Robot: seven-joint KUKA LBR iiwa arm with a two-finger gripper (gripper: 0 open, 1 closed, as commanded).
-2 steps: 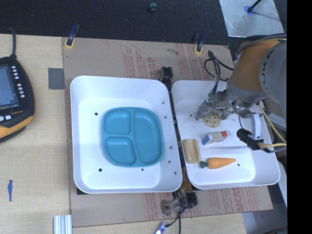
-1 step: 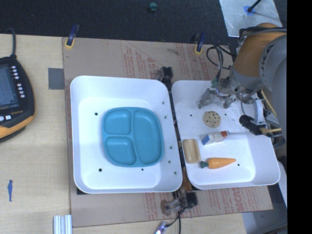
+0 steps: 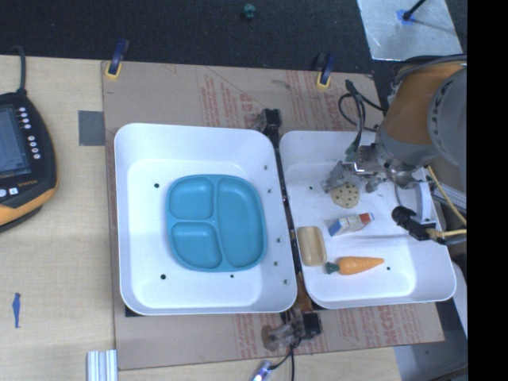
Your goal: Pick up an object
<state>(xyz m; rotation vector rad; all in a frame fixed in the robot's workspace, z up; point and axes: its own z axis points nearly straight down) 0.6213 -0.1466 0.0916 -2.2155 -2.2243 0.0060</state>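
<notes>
The right bin point(image 3: 397, 288) holds a round tan speckled cookie point(image 3: 344, 195), a small white tube with a blue and a red end point(image 3: 350, 224), a tan block point(image 3: 311, 245) by the bin's left wall, and an orange carrot point(image 3: 359, 266) with a green stem end. My gripper point(image 3: 352, 181) hangs over the upper middle of this bin, just above the cookie. Its two grey fingers are spread apart, and nothing shows between them.
The left bin point(image 3: 135, 213) holds a blue divided plate point(image 3: 216, 221). A teach pendant point(image 3: 20, 161) lies at the bench's left edge. Black cabling and a black fitting point(image 3: 411, 221) hang from the arm over the right bin's right side.
</notes>
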